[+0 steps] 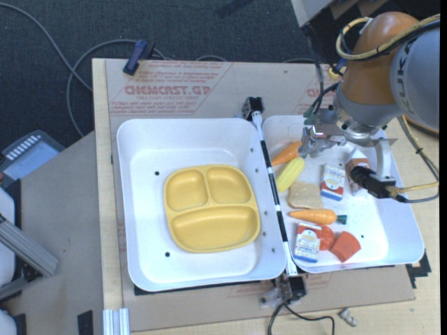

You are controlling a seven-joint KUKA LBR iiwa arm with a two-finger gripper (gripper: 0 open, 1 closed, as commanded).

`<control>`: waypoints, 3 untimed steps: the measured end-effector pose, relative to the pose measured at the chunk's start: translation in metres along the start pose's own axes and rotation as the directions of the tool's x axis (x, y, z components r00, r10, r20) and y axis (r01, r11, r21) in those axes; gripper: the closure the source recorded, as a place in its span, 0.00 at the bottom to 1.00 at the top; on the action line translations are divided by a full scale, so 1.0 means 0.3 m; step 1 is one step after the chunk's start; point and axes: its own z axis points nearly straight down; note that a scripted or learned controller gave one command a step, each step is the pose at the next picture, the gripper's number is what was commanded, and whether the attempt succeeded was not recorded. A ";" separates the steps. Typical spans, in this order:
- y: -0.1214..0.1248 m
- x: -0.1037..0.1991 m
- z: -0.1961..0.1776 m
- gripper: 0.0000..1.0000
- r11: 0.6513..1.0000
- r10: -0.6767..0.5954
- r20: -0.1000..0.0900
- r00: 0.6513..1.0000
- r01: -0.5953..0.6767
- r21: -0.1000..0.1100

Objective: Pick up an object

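The right bin (pixel 398 246) holds several toy foods. A yellow corn cob (pixel 290 174) lies by its left wall, with an orange piece (pixel 284 153) just behind it. A beige bread slice (pixel 305 195) and a carrot (pixel 316 216) lie in the middle. One small white carton (pixel 333 183) stands further back. Another carton (pixel 307 245) sits at the front beside a red block (pixel 346 246). The gripper (pixel 342 139) hangs over the back of this bin, above and behind the first carton. I see nothing held in it.
The left bin (pixel 140 187) holds a yellow divided plate (pixel 209 206). A black divider rail (pixel 269 180) runs between the bins. Cables trail from the arm over the right bin's right side. Cardboard lies under both bins.
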 end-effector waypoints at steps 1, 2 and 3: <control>-0.002 -0.001 0.002 0.00 1.000 0.001 0.000 1.000 -0.001 0.001; 0.001 -0.114 0.337 0.00 1.000 0.002 0.001 1.000 -0.002 0.000; 0.064 -0.111 0.336 0.00 1.000 0.001 0.001 1.000 -0.001 -0.003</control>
